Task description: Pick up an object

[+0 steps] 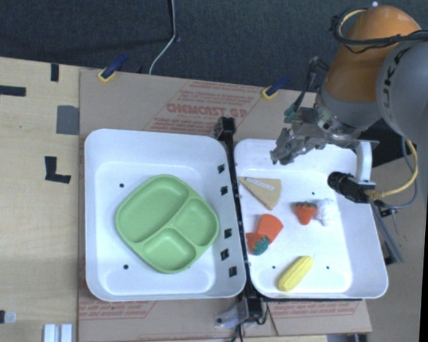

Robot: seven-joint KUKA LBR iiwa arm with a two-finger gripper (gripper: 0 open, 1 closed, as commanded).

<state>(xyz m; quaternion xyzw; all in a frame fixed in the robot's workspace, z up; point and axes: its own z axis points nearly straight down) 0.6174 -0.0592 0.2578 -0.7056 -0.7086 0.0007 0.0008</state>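
Objects sit in my right bin: a wedge, carrot, corn and strawberry. To their left, a green tray lies in the left bin. My gripper hovers above the wedge, holding nothing; its spread I cannot tell.

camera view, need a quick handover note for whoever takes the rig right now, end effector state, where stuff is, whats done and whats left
End effector: hanging above the back left corner of the right bin, with nothing between its fingers; whether they are open or shut is unclear.
Right bin holds: a tan wedge nearest the end effector, an orange carrot piece, a small red and white item, and a yellow corn cob at the front.
Left bin holds a green divided plate.
Done: nothing picked yet.
Left: descend on one object, likely the wedge, then grasp and lift.
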